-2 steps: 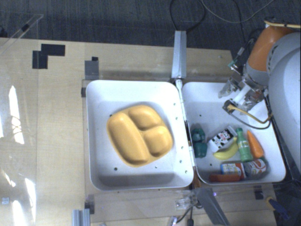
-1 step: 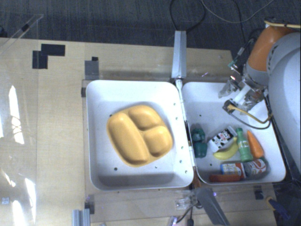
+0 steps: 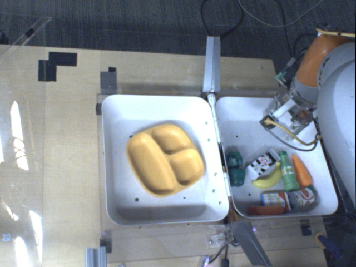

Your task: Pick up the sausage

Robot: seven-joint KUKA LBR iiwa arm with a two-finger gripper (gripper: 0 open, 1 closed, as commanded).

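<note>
Several items crowd the near end of the right bin (image 3: 245,113), which is the main hazard. The sausage (image 3: 266,209), a dark red-brown link, lies flat along the near wall, touching or just beside a can (image 3: 276,199) and a second can (image 3: 303,198). Above those sit a banana (image 3: 267,178), a green bottle (image 3: 288,173), a carrot (image 3: 302,171), a small patterned box (image 3: 263,162) and a dark green object (image 3: 235,168).

Risks, as judged:
- a descent onto the sausage could land on a can instead, or trap a can with the link;
- the bin wall right beside the sausage leaves little room on that side, so contact with the rim seems possible;
- a round, slim link may roll or slip out under a pinch.

The hand (image 3: 285,117) hovers over the far part of the right bin, wrist cabling about it. Whether it is open or closed cannot be told from this angle; nothing is seen in it.

The sausage lies well apart from the hand, toward the near edge of the bin and slightly left of it, with the cluster of items between. The left bin (image 3: 117,204) holds a yellow three-lobed tray (image 3: 164,159), away from the work.
</note>
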